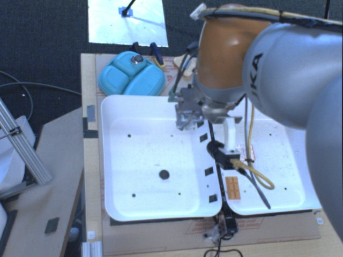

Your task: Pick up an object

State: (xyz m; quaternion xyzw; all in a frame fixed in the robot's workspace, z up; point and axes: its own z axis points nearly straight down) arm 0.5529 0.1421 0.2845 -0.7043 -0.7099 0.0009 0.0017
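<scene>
The arm (278,63) fills the upper right of the frame; its gripper (187,116) hangs at centre, over the right edge of the left bin (123,143); nothing shows between the fingers, and whether they are spread I cannot tell; a small dark disc (164,174) lies in the left bin, lower left of the gripper and well apart; a blue container (131,75) sits beyond the bins, upper left; an orange block (232,188) lies in the right bin (284,186).

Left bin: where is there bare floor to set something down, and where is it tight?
The left bin has bare floor along its left wall and front, around the small dark disc. It is crowded at the back right corner, where the gripper hangs by the divider.
</scene>
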